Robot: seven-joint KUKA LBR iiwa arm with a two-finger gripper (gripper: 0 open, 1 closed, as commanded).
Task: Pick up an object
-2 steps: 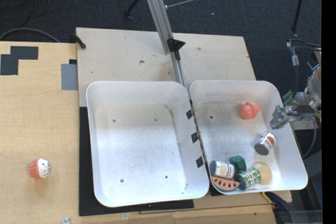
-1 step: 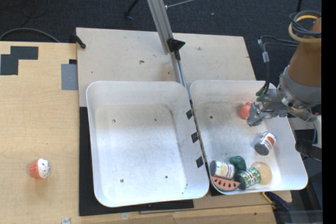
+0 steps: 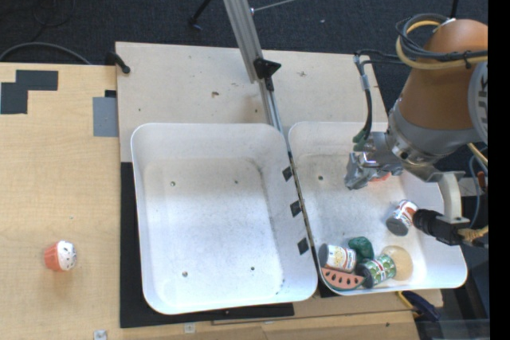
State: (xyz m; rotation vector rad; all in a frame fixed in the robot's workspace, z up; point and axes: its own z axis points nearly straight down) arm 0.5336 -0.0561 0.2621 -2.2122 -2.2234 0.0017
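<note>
The right bin (image 3: 446,271) holds all the candidates, gathered along its near edge towards the near-left corner. A small jar with a cream label (image 3: 340,257) lies beside a dark green lump (image 3: 360,245), a green can on its side (image 3: 378,270), a pale round piece (image 3: 399,260) and a watermelon slice (image 3: 341,279) pressed against the near rim. These five touch or nearly touch one another. A red-and-white can (image 3: 401,216) lies apart from them, further up the bin towards its right edge, with its long axis running slantwise from the bin's middle towards the far-right.

The pincer (image 3: 360,171) hangs over the middle of the right bin, nearer the far edge than the near one. Its metal parts are small and blurred against the white floor, so whether it stands wide or narrow cannot be told; nothing is seen held in it.

The relation that matters: every object lies on the near side of the pincer. The red-and-white can is the closest, off towards the near-right; the cluster is further, almost straight towards the near rim. The lone can looks the easier target, since the crowded pile leaves little room between neighbours.

The left bin (image 3: 159,195) lies alongside, and a small red-and-white toy (image 3: 60,255) sits well off on the surface (image 3: 48,171) to the left.
</note>
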